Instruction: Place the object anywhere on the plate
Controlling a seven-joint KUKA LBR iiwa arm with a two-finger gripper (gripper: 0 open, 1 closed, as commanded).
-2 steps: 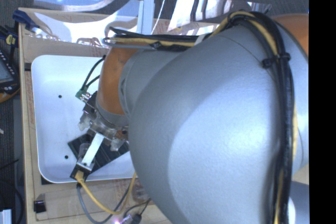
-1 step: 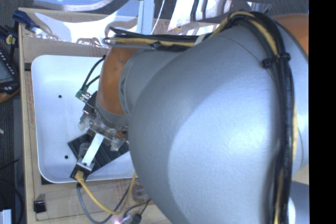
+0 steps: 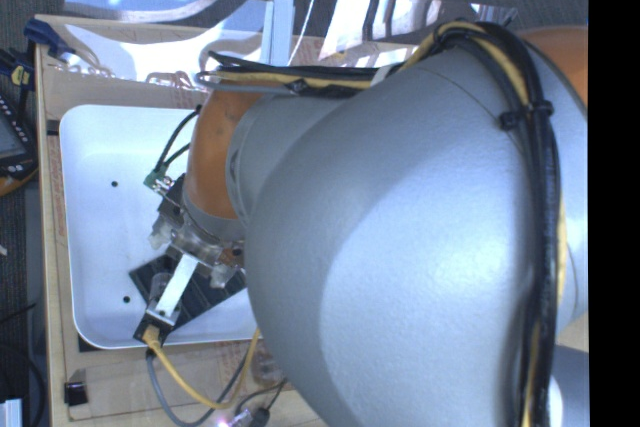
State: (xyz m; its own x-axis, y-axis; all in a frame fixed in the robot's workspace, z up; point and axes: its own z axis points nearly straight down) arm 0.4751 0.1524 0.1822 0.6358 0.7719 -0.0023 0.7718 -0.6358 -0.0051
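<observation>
My grey arm (image 3: 420,235) fills most of the camera view, reaching in from the right. Its orange band (image 3: 215,155) and wrist hang over the white left bin (image 3: 100,175). The gripper (image 3: 180,240) points down over the near part of that bin, close to its floor. The wrist body hides whatever lies under it. The arm covers the right side of the left bin and everything to the right of it.
The left bin's white floor shows bare at its far and left parts, with two small dark dots on it. A wooden bench edge (image 3: 45,215) runs along the left. Shiny foil (image 3: 150,0) lies behind the bin, and dark gear (image 3: 12,130) sits at the far left.
</observation>
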